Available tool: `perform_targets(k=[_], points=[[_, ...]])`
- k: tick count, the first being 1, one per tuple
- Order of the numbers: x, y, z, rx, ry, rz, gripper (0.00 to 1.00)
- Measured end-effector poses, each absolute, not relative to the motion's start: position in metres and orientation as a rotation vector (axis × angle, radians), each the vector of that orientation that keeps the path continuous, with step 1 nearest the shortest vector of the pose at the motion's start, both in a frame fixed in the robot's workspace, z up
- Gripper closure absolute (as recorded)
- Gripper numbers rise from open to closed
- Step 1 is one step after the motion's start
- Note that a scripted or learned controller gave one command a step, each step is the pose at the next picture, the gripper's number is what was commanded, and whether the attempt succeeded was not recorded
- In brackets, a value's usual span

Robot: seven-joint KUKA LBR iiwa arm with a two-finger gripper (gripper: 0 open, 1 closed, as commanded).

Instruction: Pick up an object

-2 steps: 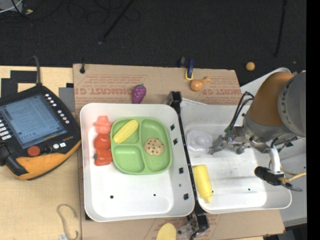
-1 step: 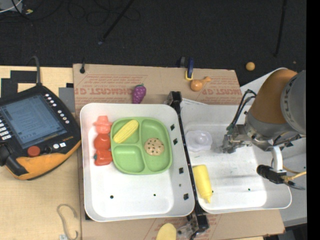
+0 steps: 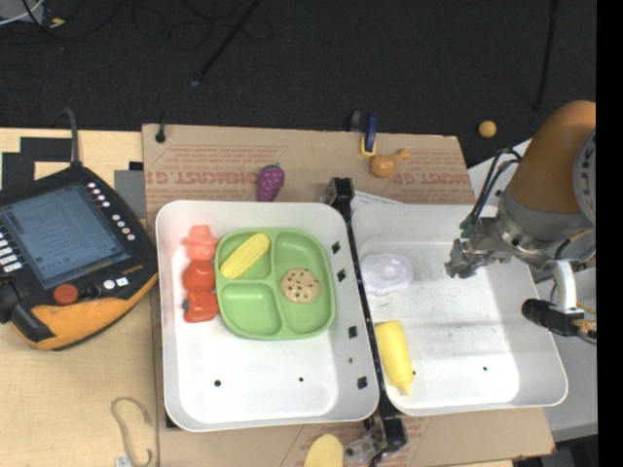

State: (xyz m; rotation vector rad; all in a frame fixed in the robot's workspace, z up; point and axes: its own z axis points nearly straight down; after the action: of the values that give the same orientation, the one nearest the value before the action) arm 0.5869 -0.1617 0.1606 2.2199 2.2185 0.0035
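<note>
Candidate object: clear plastic lid or cup (image 3: 387, 272), round, pale and nearly the colour of the bin floor, lying in the right bin (image 3: 506, 382). It sits to the camera-left of the gripper (image 3: 465, 261) at about the same depth in the view, near but apart, with bare bin floor between. Being round, it offers no long axis to line up with.

Second candidate: yellow mustard-style bottle (image 3: 394, 355), lying on its side against the right bin's left wall. It lies toward the viewer and to the left of the fingers, farther off than the clear piece. Its long axis runs roughly from the far side toward the viewer, slightly slanted.

Gripper: dark, low over the right bin's far-right part, below the grey wrist and orange band. Whether the fingers are spread or closed cannot be told; nothing is seen between them.

Left bin (image 3: 253, 397): green divided plate (image 3: 255, 309) holding a toy corn cob (image 3: 243, 254) and a cookie (image 3: 300, 284); red toy figure (image 3: 199, 275) beside the plate. All well apart from the fingers, beyond the divider.

Judgement: the clear piece is the nearest target, calling for a short leftward shift.
</note>
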Motion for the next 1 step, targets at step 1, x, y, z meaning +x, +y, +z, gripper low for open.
perform_targets(k=[1], points=[[0.5937, -0.1695, 0.2197, 2.22, 2.218, 0.004, 1.0]])
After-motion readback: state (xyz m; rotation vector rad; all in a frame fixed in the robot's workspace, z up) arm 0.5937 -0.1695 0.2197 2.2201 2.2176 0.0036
